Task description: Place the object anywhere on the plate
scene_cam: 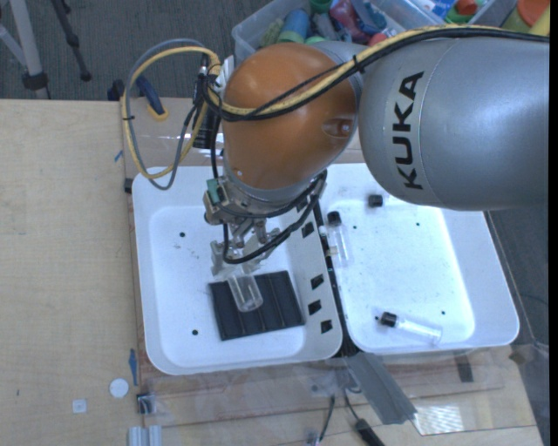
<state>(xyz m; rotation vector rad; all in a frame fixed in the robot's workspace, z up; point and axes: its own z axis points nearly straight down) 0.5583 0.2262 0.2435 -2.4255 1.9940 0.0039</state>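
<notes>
Grey arm: the KUKA iiwa arm [453, 122] comes in from the right and fills the upper middle, its orange band [283, 113] hanging over the left bin.
Cables: yellow and black cables [161, 113] loop off the wrist toward the upper left.
Gripper: the two-finger gripper [240, 274] points down over the left bin, right above the plate.
Grip state: a clear vial [247, 292] sits between the fingertips, so the fingers are clamped on it.
Object: the clear vial stands roughly upright, its lower end over the upper middle of the plate; whether it touches the plate, I cannot tell.
Plate: a dark ribbed rectangular plate [270, 309] lies flat on the floor of the left bin, slightly turned.
Left bin: the shallow white bin [174, 261] holds the plate.
Right bin: the second white bin [471, 287] sits just beside the first.
Right bin contents: a clear syringe with a black tip [408, 325] lies near the front; another clear tube [336, 237] lies near the dividing edge; a small black piece [375, 201] lies near the back.
Bench: the light wooden bench [61, 261] bears both bins.
Background: a tub of coloured toys [349, 22] sits behind the arm.
</notes>
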